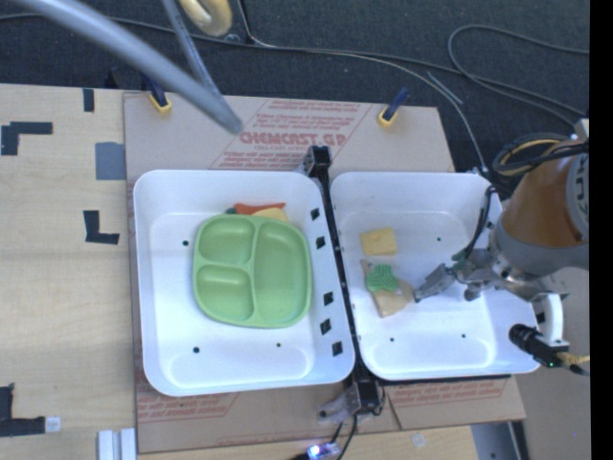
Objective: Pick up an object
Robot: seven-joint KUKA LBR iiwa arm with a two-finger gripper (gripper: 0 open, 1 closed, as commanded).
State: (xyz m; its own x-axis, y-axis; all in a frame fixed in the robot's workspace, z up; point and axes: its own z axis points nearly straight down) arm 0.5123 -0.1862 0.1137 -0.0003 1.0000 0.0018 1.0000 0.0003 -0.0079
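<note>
The gripper (428, 287) hangs right of centre, its fingers spread apart just beside the green-topped piece (385, 287), gripping nothing.

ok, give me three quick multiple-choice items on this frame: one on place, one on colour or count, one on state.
1. Where is the green divided plate?
A. left bin
B. right bin
C. on the cardboard

2. How many compartments does the plate have?
A. two
B. three
C. five

3. How does the plate lie?
A. flat, open side up
B. flipped over
C. propped on the bin wall

Answers:
1 A, it lies in the left bin, across the divider from the gripper.
2 B, ridges split it into two compartments on the left and one long one on the right.
3 A, its compartments face the camera.
</note>
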